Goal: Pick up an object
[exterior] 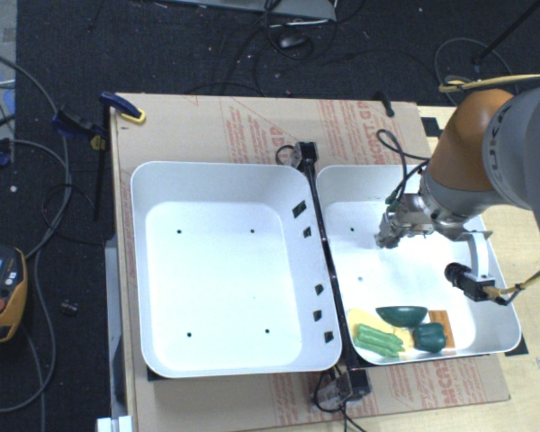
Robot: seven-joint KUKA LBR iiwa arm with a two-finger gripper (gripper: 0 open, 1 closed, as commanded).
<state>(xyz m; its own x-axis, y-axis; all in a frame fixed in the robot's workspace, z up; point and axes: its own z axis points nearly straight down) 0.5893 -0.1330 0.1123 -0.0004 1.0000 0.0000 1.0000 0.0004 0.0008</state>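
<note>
Ridged green object (378, 340), front corner

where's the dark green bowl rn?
In the camera view, the dark green bowl sits in the right bin, near its front edge, among a teal object, a light green ridged object and a yellow piece.

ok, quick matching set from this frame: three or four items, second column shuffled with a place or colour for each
Items:
1. gripper
2. ridged green object
3. dark teal bowl
4. orange block

Descriptions:
A. over the upper middle of the right bin
B. right bin's near edge, leftmost of the cluster
C. behind the teal block, partly hidden
D. rounded, dark, back of the cluster

Pairs: 1-A, 2-B, 3-D, 4-C
</note>
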